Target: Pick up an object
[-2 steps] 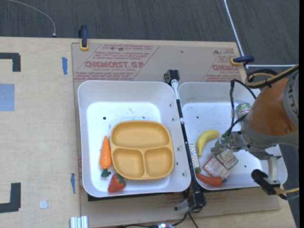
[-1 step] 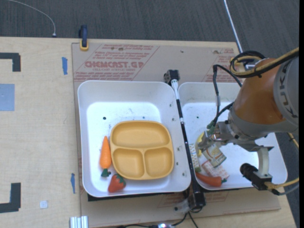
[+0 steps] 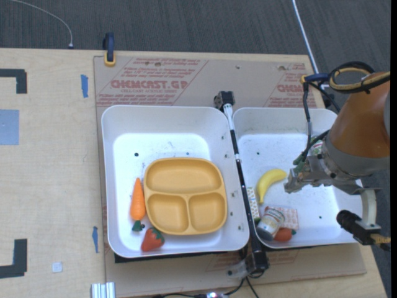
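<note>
The curved yellow banana [image 3: 270, 182] lies in the right-hand shallow white bin [image 3: 322, 228], just beside the gripper [image 3: 293, 185] on its left; whether the jaws are clenched or released cannot be told. Near the banana, toward the front, rest a small labelled jar [image 3: 273, 220], its writing illegible, and a red piece. The left bin [image 3: 118, 166] holds a three-part orange tray [image 3: 185, 195], an orange carrot [image 3: 138, 200] and a red strawberry [image 3: 152, 239]. The cardboard [image 3: 149, 82] behind reads "CHEMCAST".

Grey arm [image 3: 363, 157], orange band, black cables
</note>
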You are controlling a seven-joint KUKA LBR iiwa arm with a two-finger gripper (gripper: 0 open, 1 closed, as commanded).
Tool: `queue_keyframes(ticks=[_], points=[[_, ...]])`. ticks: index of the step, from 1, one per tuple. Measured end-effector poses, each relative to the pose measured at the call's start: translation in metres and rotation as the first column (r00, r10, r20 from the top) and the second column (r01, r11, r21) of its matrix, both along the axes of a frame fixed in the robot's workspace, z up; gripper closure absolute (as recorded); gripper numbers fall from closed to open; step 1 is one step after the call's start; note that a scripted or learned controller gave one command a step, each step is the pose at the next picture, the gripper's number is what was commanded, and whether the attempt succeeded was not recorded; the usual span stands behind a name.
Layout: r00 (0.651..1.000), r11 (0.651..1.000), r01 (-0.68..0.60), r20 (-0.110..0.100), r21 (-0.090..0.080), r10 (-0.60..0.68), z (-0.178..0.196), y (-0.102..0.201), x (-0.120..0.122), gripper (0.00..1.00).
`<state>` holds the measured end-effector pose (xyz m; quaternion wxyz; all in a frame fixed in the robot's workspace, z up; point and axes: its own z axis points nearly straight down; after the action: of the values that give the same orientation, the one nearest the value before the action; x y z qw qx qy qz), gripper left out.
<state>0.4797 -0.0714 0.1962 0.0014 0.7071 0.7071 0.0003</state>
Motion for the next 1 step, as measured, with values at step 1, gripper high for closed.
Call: queue_keyframes(ticks=[1], points=[[1.0,1.0,0.0,0.0,0.0,0.0,-0.0001,0.0003,0.0,0.0]])
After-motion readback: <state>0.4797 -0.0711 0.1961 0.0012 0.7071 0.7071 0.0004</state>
